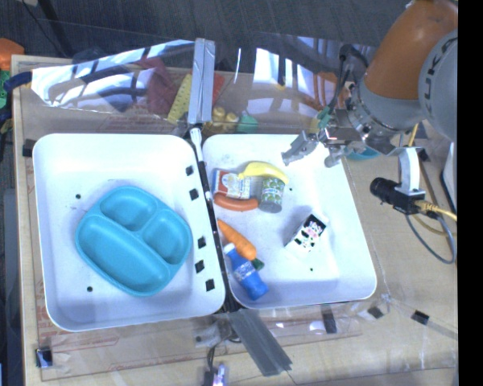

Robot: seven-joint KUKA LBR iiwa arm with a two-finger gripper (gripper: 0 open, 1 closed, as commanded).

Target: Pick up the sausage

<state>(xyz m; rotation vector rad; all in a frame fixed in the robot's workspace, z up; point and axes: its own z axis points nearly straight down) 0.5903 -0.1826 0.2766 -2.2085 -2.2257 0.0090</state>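
Camera view: sausage [236, 203] half under packet [235, 185]

Legible text: part of the maker's lettering is showing in dark capitals on the grey arm [444, 63] at the upper right edge, with only a "K" and part of a "U" reading clearly. A small packet [235, 185] in the right bin [350, 248] is carrying a printed label, too small and blurred to read. No numbers or signs are reading anywhere.

Blue plate [134, 238], red-orange sausage [236, 203] — yellow banana [262, 170]
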